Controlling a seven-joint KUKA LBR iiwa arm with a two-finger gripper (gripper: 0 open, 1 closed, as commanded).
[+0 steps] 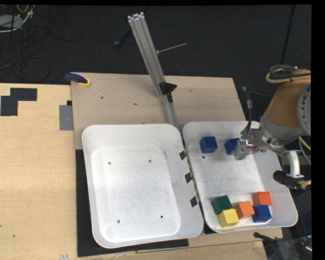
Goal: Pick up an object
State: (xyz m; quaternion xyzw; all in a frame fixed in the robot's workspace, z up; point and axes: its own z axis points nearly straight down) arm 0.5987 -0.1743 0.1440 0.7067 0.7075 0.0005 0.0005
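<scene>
The jaws (245, 148), state indiscernible, sit low in the right bin (238, 175), with a blue cube (231, 146) just left of them.

This is a robotics lab or test cell rather than a home or shop. A plywood bench (122, 99) carries two shallow white bins, the left bin (96, 137) and the right bin (284, 216), the latter holding small coloured blocks (244, 207) that serve as practice pieces. An aluminium extrusion post (150, 53) rises at a slant from the bench, loose cables (18, 15) lie on the dark floor behind, and a grey and orange industrial arm (284, 114) reaches in from the right.
</scene>
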